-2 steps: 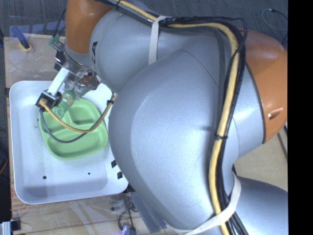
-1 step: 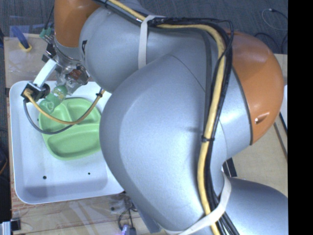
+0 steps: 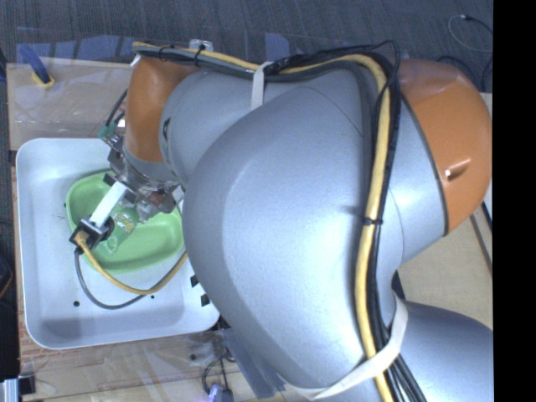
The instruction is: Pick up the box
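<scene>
Low in the white bin (image 3: 38,224) at the frame's left with the gripper (image 3: 141,198), above a green bowl (image 3: 152,245); open or shut, impossible to tell. Nothing to credit yet: locating the box, perhaps masked by the grey arm (image 3: 310,224), then grasping and lifting.
</scene>
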Controlling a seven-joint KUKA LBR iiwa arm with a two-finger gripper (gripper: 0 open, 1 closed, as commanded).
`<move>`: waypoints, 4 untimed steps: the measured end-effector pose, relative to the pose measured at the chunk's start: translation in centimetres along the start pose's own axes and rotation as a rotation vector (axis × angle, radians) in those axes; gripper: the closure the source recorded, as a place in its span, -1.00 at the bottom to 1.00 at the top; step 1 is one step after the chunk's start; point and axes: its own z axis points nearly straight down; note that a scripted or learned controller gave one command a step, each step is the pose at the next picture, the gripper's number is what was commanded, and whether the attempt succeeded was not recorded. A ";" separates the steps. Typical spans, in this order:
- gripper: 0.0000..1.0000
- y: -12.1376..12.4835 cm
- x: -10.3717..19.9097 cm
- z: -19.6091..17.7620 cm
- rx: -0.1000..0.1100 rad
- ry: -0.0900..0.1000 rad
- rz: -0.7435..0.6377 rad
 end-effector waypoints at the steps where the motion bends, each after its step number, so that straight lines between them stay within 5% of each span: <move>1: 1.00 0.7 -1.9 -8.1 -0.003 0.007 0.453; 2: 1.00 0.7 -1.9 -9.1 -0.003 0.006 0.448; 3: 1.00 6.9 -0.1 -11.0 -0.003 0.007 0.559; 4: 1.00 8.7 0.9 -1.3 0.000 0.001 0.540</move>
